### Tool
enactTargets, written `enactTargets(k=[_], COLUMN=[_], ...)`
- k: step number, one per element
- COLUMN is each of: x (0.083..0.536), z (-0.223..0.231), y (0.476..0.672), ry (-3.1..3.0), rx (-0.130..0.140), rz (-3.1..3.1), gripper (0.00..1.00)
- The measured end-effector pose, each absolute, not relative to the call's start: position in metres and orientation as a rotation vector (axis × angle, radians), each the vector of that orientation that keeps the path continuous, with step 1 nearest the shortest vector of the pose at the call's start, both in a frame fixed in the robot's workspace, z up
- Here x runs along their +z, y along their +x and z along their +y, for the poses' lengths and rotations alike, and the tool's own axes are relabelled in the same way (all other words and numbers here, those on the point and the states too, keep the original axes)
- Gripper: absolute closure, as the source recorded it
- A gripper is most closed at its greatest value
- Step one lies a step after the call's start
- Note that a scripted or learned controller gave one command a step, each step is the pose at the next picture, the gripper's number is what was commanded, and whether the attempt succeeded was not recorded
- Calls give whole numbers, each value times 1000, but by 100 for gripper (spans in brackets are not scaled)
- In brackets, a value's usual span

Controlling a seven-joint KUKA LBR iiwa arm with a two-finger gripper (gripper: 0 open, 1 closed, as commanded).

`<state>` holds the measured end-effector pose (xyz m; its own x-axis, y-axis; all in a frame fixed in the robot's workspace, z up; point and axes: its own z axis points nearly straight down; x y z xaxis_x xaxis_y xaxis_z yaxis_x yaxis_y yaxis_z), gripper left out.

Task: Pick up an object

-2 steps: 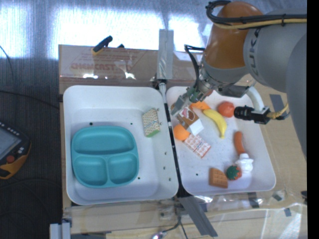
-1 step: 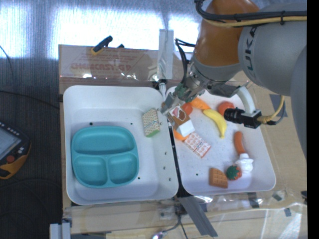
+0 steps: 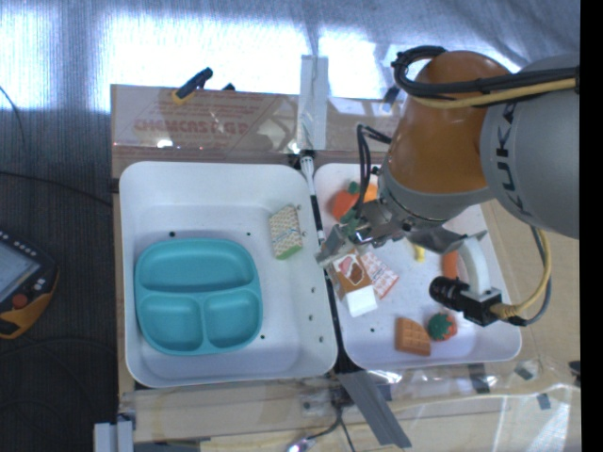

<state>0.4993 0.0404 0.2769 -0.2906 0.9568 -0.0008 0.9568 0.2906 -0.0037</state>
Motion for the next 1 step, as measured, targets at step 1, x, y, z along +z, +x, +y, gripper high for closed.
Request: enactTargets(k=[1], x=[300], z=[34], y=[591], ry=[-1959], rx=[6], rz=[-2456], gripper=[100])
